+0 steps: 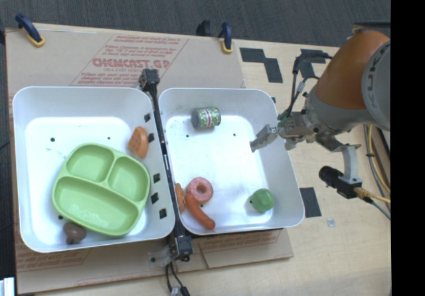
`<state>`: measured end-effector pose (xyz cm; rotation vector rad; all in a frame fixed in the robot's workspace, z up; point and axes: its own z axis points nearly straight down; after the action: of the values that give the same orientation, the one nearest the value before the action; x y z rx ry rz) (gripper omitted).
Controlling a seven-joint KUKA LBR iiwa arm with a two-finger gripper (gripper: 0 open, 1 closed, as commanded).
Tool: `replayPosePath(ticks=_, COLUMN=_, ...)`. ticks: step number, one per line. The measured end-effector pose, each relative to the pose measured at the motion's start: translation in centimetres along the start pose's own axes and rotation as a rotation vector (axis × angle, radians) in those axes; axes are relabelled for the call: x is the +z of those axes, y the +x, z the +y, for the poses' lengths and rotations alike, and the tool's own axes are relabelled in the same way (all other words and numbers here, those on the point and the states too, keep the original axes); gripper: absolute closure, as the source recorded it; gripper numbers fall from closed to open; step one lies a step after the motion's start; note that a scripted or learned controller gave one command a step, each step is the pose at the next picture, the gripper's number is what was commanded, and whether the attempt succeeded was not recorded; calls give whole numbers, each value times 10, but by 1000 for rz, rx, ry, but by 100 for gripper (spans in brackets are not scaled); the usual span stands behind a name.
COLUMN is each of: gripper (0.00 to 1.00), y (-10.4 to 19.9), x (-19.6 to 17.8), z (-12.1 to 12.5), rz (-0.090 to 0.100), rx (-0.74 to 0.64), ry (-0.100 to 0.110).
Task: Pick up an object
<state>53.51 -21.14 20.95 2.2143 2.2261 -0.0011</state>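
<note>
end effector (pixel 264 138) seen over right bin (pixel 284 155) rim — finger state not discernible | green ball (pixel 261 200) seen below it | can (pixel 206 117) to its left

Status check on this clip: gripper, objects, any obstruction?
Gripper over right bin's right edge, nothing between its fingers. Can, donut, green ball lying in bin. Path unobstructed.

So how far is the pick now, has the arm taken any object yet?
Nothing looks picked yet. The can, donut, carrot and green ball all lie in the right bin. The gripper is over the bin's right edge with nothing seen in it. Left to do: descend on one object, close on it and lift.
</note>
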Motion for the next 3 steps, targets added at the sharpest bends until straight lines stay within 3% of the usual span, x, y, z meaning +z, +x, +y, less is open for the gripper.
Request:
replayPosePath(ticks=1, gripper=0, y=1, x=118, z=20, rz=1, rx=-3, ry=3)
replayPosePath(ticks=2, gripper=0, y=0, x=120, z=119, rz=5, rx=0, ry=14)
replayPosePath(ticks=3, gripper=100, y=1, x=107, z=122, rz=3, rx=-6, ry=6)
